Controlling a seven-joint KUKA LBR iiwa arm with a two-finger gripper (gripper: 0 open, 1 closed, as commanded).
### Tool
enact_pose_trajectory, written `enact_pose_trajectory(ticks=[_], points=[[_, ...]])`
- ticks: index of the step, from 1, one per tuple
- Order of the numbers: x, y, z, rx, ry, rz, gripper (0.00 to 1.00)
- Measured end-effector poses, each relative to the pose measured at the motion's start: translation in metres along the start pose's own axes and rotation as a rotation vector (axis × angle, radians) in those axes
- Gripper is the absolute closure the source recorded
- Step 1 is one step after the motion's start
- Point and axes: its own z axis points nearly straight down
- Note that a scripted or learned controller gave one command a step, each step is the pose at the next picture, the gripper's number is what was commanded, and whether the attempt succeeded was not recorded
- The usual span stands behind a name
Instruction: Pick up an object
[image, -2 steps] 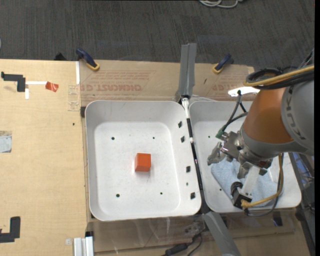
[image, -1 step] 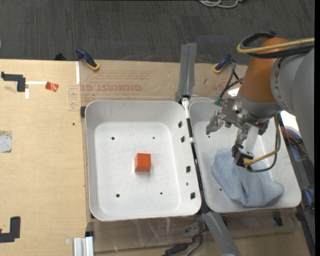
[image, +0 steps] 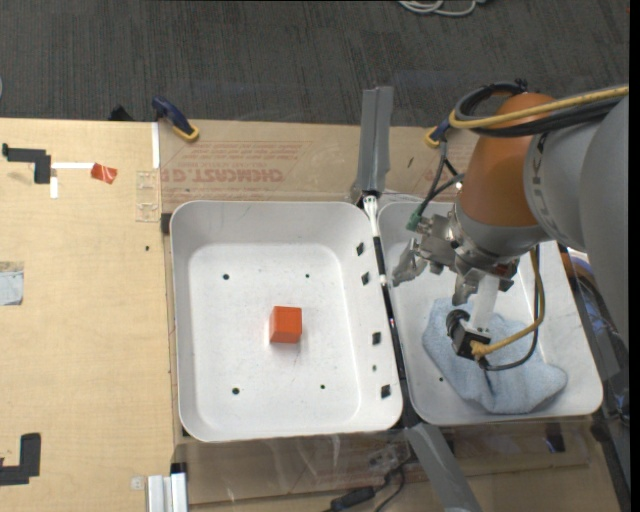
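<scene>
Arm (image: 565, 150) cut off at the right edge, right bin (image: 430, 395) partly hidden beneath it — cloth (image: 520, 385) too

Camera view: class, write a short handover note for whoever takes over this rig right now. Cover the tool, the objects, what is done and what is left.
Tool: over the right white bin, just above the crumpled pale blue-grey cloth; whether it grips anything cannot be told.
Small orange-red cube: sits near the middle of the left white bin, apart from the arm.
Done: nothing seen lifted.
Left: grasp and raise one object; the cloth looks nearest.
</scene>
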Motion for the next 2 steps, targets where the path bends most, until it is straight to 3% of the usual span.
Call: enact_pose_trajectory(ticks=[1,2], points=[[-0.001,-0.008,0.001,0.001,0.0,0.109,0.0],[0.021,0.004,0.0,-0.001,0.0,0.063,0.0]])
